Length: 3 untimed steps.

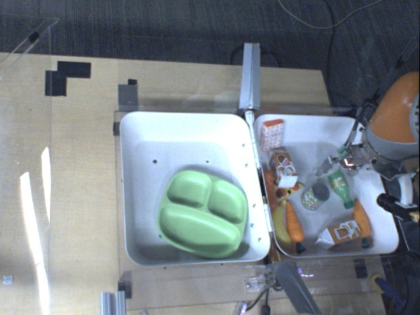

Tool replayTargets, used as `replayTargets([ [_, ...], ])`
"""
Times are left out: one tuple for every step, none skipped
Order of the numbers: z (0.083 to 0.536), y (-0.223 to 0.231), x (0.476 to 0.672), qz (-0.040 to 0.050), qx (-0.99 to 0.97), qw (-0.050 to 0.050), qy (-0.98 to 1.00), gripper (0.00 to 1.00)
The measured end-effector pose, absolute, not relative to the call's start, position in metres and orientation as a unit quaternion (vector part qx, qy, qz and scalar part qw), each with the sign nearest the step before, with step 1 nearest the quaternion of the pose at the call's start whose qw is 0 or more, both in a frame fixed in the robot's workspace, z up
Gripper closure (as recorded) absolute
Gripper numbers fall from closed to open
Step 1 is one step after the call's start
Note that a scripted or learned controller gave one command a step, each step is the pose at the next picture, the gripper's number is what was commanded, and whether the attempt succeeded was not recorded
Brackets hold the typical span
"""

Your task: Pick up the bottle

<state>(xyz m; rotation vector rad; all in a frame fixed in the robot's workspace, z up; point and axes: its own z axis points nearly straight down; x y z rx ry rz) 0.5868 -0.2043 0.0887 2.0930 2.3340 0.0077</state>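
Bottle (340, 187), green, lies tilted in the right bin (308, 131) beside a grey can (315, 196). My claw (346, 159) hangs just above its neck; whether it grips, I cannot tell.

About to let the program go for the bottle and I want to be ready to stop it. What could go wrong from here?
1. The green bottle lies tilted among clutter: a grey can on one side and a carrot just below, so the gripper may nudge or grab a neighbour.
2. The bottle looks smooth and rounded, so it could roll or slip out.
3. It sits near the bin's right wall, leaving little room.
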Motion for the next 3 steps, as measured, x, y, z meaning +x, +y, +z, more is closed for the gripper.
replayTargets([
  [0.119,-0.205,0.605,0.0019,0.702,0.003,0.712,0.0],
  [0.088,-0.203,0.569,0.0035,0.702,0.003,0.713,0.0],
  [0.1,-0.203,0.572,0.0061,0.701,0.005,0.713,1.0],
])
